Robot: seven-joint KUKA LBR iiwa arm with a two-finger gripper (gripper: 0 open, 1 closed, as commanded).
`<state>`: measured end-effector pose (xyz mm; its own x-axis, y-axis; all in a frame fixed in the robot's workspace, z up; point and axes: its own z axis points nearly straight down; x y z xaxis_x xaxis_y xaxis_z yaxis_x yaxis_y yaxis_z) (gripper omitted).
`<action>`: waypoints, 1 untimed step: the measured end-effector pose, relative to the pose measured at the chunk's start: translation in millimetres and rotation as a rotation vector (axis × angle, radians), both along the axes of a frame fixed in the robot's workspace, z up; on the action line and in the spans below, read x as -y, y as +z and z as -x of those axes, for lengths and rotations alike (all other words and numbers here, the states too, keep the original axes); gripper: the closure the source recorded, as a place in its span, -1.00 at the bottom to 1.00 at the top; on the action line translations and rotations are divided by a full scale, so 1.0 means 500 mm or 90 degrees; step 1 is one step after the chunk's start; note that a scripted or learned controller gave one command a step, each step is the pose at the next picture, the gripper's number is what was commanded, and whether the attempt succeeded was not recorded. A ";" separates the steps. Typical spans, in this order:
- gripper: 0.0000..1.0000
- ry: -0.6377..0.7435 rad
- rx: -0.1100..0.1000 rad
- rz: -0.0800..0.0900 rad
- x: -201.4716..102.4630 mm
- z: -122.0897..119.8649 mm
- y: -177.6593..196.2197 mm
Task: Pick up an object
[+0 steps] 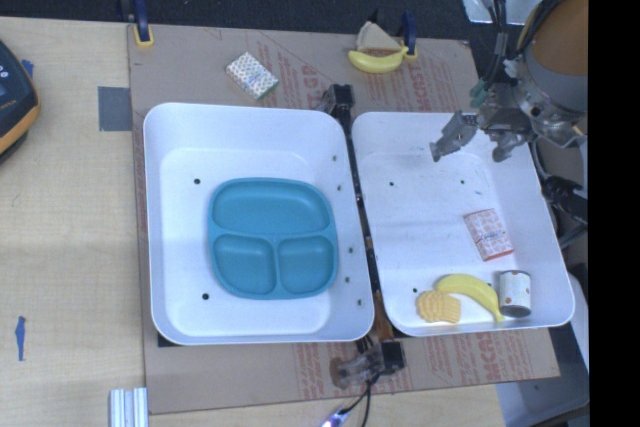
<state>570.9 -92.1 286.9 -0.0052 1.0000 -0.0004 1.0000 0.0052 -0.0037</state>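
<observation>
Scanning from the near edge, I am finding three things crowded in the near right corner of the right bin [400, 215]: a knobbly yellow lump [437, 306], a banana [472, 292] curving beside it, and a small can [514, 294] lying on its side, touching the banana's tip. I am judging the banana the best pick: it is looking like smooth, stiff, light plastic, so I am planning to pinch it across its thick middle, where the curve is gentlest. The can is looking hard and slick and likely to roll away. A little farther in, a flat printed packet [488, 235] is lying on the bin floor, too thin to grip easily. In the left bin [165, 215] a glossy blue tray [271, 237] with three wells is sitting. My pincer [470, 137] is hovering over the right bin's far end with its fingers spread apart, gripping nothing, well apart from the banana. Beyond the bins a second banana [376, 61] and a patterned block [251, 74] are resting on cardboard.
</observation>
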 end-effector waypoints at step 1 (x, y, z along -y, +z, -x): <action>-1.00 -0.001 -0.001 0.001 0.105 -0.031 -0.133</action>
<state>586.4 -144.7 220.1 -0.0039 1.0000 -0.0025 1.0000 0.0039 -0.0052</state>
